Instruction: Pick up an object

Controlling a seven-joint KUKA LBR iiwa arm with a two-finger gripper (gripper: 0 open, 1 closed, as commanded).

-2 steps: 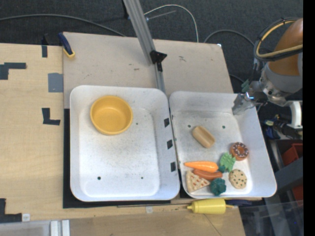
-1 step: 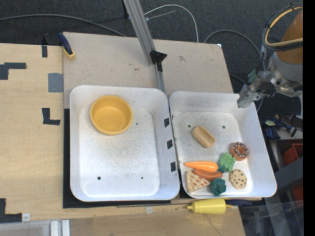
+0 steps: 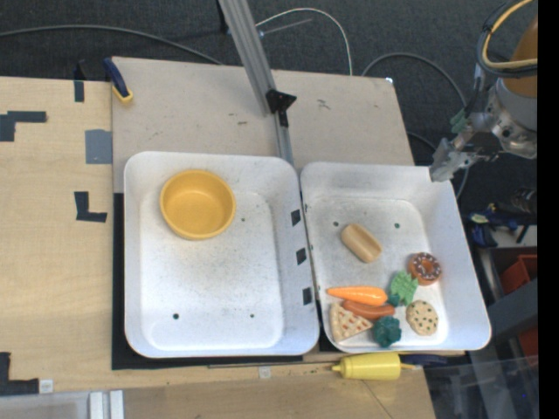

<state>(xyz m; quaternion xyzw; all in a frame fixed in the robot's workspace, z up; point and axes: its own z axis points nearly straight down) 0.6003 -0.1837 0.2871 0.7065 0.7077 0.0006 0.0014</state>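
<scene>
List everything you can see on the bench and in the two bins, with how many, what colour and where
bins: 2, white, side by side on the bench
bowl: 1, yellow, upper left of the left bin
bread roll: 1, tan, middle of the right bin
carrot: 1, orange, lower right bin
hot dog: 1, red-orange, just below the carrot
pizza slice: 1, tan and red, bottom of the right bin
broccoli pieces: 2, green, lower right bin
doughnut: 1, brown, right side of the right bin
cookie: 1, tan with dark dots, lower right corner
mustard bottle: 1, yellow, on the bench below the right bin
pincer: 1, grey, over the right bin's top right corner
</scene>
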